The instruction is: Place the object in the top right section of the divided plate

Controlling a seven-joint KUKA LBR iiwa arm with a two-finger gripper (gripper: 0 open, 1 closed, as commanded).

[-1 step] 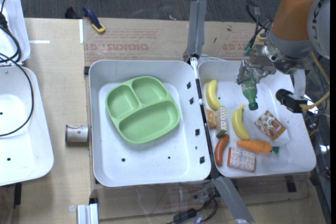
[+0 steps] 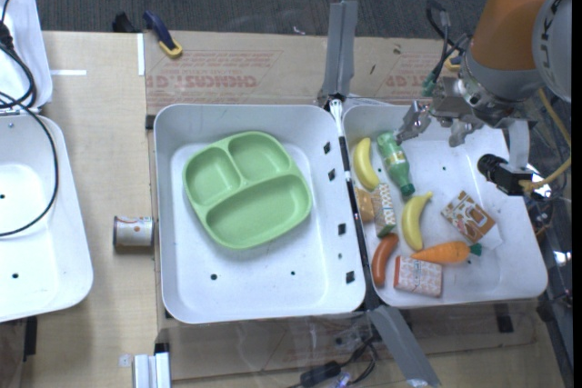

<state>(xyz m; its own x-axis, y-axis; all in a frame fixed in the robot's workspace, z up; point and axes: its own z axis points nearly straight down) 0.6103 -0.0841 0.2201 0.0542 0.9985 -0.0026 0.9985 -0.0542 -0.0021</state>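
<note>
Bench (image 2: 100, 86) – tan surface, cardboard sheet (image 2: 236, 68) with reversed red print lying across far part. Two shallow white bins side by side on it: left bin (image 2: 182, 286), right bin (image 2: 518, 277), touching along inner edges. Small cylindrical can (image 2: 134, 232) on its side, just beside left bin's outer wall. Blue-and-yellow clamp (image 2: 162, 34) at bench's far edge. White trays (image 2: 36, 223) at bench's left end – black cable (image 2: 27, 150) looping over them.

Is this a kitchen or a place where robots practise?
Probably a robot practice bench, not a kitchen. A grey and orange arm hangs over two white bins on a workbench. One bin holds a green divided plate; the other has what look like toy foods, such as a carrot and bananas.
</note>
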